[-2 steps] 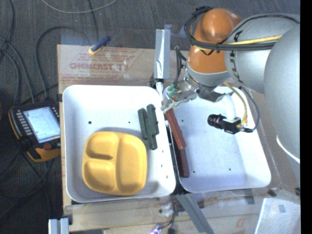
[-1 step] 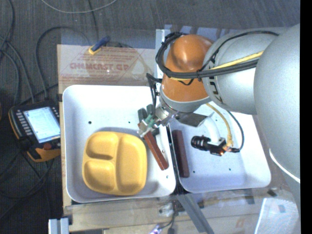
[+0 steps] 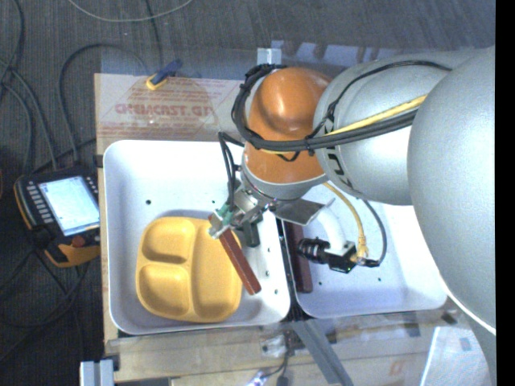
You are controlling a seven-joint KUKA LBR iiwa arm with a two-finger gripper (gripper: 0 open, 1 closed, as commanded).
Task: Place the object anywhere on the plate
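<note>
Camera view. Pincer [image 3: 228,222] low over the left bin [image 3: 137,183], just off the upper right corner of the yellow plate [image 3: 173,284]. The wrist hides its tips, so I cannot tell how far it is open or whether it grips anything. Brown bar [image 3: 241,265], the task's thing, starts right at the pincer. It runs slantwise away from it toward the view's bottom right. The upper part lies along the plate's right rim. The far end pokes past the rim, over white bin floor.

Step in hand, by my reading: the placing itself, at or near release. The bar is only partly on the plate. The next move calls for carrying it from the pincer toward the plate's middle, the view's left, then letting go low.

Edges and room: the wall between the bins sits close beyond the pincer on the view's right. A dark brown piece [image 3: 304,278] lies just across it in the right bin [image 3: 386,288]. Open floor spreads above and left of the pincer. The desk [image 3: 161,107] shows bare beyond the bin's far rim.
</note>
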